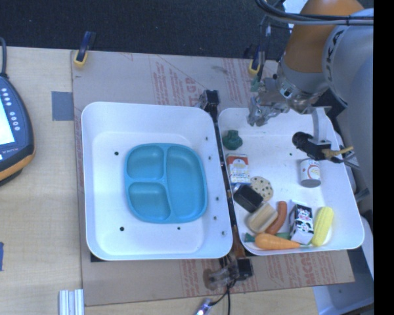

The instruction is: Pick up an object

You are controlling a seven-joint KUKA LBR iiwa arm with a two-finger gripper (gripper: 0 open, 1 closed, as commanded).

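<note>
On the desk's left side you see a handheld controller (3,133), then the left bin (95,176) carrying a blue divided plate (165,182). Right of it, the right bin (345,195) holds your candidates: a small green piece (232,138) at the far left corner, a packet (238,169), a cookie (261,188), a carrot (276,242) and a corn cob (323,225) crowded near the front, and a small can (309,172). Your end effector (260,115) hovers at the bin's far rim, just beyond the green piece; I cannot tell how wide it stands. Descending here risks striking the rim, or closing on nothing because the piece is small.
</note>
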